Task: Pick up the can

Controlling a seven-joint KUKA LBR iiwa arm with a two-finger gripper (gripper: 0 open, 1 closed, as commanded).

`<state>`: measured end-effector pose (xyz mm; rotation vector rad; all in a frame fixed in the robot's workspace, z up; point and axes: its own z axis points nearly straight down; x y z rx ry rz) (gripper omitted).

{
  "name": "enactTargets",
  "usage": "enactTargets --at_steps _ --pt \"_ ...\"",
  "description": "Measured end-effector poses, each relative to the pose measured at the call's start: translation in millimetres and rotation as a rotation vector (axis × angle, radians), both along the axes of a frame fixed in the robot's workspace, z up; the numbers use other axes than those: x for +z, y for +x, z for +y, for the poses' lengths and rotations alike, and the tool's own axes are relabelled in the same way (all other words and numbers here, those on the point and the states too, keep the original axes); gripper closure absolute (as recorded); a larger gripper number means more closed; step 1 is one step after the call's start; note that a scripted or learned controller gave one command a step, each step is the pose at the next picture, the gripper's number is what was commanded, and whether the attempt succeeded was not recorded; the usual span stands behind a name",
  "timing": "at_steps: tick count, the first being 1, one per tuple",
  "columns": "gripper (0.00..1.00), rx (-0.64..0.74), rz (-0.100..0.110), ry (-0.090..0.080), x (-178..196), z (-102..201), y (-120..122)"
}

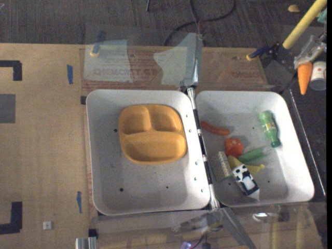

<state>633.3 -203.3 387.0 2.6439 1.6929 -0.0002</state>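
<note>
The can [224, 165] is a small silver-grey cylinder lying on its side in the right bin [290, 191], close to that bin's left wall and toward the front. A yellow wedge [239, 163] and a black-and-white cow-patterned carton [245, 181] lie right against it on its right side. A red tomato [234, 147] sits just behind it.
The right bin also holds a green bottle [270, 128], a red sausage-like piece [215, 128] and a green vegetable [254, 154]. An orange divided plate [152, 134] lies in the left bin [104, 180]. A yellow rod [306, 19] and an orange carrot [305, 77] lie beyond the bins at top right.
</note>
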Motion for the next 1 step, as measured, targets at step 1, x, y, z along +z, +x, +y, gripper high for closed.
enactTargets --at_steps 1 --pt "1.00 -0.165 0.005 0.003 -234.9 20.5 -4.9"
